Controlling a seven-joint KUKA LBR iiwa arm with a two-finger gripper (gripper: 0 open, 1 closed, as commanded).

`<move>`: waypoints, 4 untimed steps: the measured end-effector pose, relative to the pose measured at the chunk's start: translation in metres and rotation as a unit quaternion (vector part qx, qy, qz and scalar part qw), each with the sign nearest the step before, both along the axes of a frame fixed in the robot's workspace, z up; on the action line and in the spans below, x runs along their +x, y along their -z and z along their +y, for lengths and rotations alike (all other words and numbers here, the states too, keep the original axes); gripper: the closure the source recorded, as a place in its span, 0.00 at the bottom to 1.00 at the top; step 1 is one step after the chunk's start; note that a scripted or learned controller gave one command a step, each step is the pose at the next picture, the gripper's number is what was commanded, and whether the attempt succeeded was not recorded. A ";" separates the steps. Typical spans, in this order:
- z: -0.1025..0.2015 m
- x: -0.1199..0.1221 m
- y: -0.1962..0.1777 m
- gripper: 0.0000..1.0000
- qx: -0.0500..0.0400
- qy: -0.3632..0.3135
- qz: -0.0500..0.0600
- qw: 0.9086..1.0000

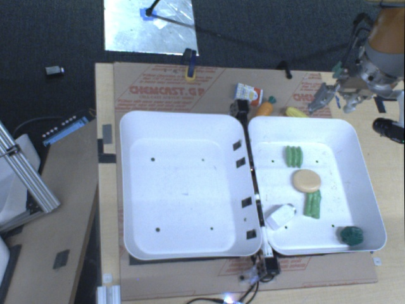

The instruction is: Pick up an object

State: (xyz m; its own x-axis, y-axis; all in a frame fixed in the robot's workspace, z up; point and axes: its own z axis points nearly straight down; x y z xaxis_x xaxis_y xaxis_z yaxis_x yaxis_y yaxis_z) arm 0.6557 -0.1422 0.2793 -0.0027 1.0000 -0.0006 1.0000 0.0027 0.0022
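We see the gripper [335,100] up at the far right corner, above the bench just past the right bin [364,163] rim, fingers apart with nothing between them. In the right bin: green pods [293,156] toward the back, tan disc [306,181] mid-bin, second green piece [312,204] just beside it on the near side, white card [280,216] near the left wall, dark green ball [351,235] in the near right corner. Behind the bins we spot an orange item [264,108] and a yellow item [295,113] on the bench. Left bin [126,170] sits alongside.
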 end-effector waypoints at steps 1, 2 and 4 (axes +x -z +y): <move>0.000 0.001 -0.012 1.00 0.000 -0.002 -0.002 1.000; 0.067 0.014 -0.092 1.00 0.001 -0.005 -0.005 1.000; 0.035 0.014 -0.195 1.00 -0.001 0.000 -0.002 1.000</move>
State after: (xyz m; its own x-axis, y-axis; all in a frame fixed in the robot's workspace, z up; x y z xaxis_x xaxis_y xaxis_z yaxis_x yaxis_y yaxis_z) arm 0.6695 -0.1073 0.4746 -0.0036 1.0000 -0.0025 1.0000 0.0036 0.0063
